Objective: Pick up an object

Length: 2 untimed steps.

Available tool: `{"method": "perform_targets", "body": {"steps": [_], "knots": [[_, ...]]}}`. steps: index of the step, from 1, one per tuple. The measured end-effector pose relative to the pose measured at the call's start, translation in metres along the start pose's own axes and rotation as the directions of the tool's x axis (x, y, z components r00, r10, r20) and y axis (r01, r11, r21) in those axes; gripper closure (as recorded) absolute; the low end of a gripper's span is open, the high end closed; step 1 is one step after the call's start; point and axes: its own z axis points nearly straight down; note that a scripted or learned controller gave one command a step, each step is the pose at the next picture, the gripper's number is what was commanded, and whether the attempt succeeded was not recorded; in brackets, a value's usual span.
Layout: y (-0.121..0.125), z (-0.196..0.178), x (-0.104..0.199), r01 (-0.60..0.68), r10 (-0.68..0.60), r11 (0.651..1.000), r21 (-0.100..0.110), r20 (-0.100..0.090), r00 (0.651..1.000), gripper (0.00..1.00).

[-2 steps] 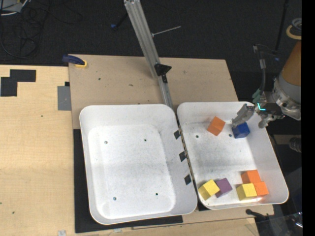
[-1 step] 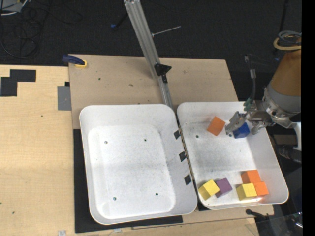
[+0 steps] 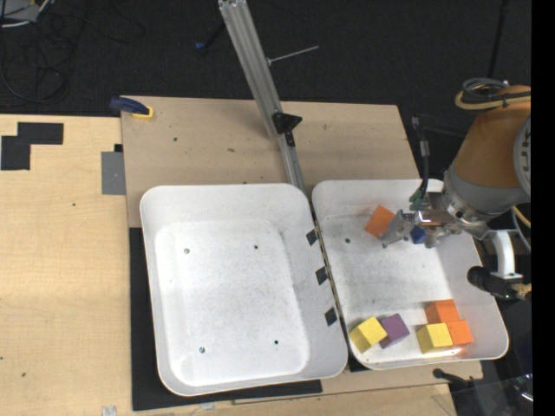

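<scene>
My gripper (image 3: 397, 230) reaches in from the right over the upper part of the right bin (image 3: 381, 271). A tilted orange block (image 3: 379, 221) sits right at its left tip, touching or nearly touching it. Whether the block is gripped is unclear from this angle. A small blue piece (image 3: 422, 237) shows just under the gripper body. Along the bin's front edge lie a yellow block (image 3: 368, 332), a purple block (image 3: 395, 327), a second yellow block (image 3: 434, 337) and two more orange blocks (image 3: 442, 310) (image 3: 460, 331).
The left bin (image 3: 230, 284) lies beside the right one, with black clips (image 3: 322, 274) along the shared rim. A slanted metal rail (image 3: 260, 81) rises behind the bins. The arm's orange band (image 3: 487, 159) hangs over the right bin's far right corner.
</scene>
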Motion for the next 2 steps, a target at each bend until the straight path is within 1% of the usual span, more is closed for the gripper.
{"method": "perform_targets", "body": {"steps": [1,2], "knots": [[-0.003,0.045,-0.003,0.000,0.000,1.000,0.000,0.000,1.000,0.00],[-0.002,0.032,-0.005,-0.007,0.007,1.000,-0.005,0.001,1.000,1.00]]}}
